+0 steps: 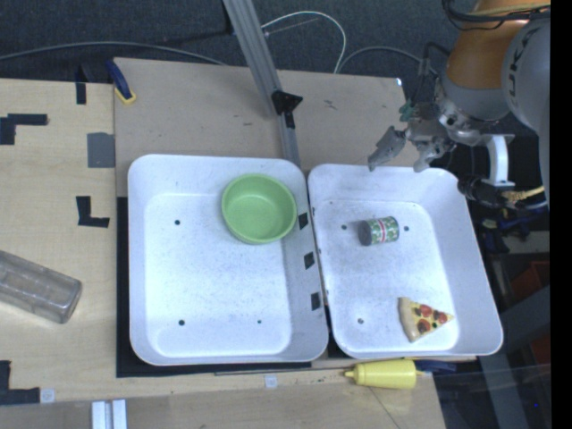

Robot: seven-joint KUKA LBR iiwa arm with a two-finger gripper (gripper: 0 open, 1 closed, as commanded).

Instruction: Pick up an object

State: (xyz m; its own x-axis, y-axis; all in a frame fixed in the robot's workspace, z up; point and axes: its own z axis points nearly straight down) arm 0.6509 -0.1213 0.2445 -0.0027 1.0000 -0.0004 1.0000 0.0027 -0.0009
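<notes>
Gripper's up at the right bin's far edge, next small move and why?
Probably move toward the near side and down over the small can. The gripper hangs spread and holding nothing above the right bin's far rim, and the can lying on its side is the closest object.

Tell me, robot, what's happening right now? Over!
Gripper open, holding nothing, above right bin's far rim. Small can lying on its side, pizza slice nearer front. Nothing blocking either.
</notes>
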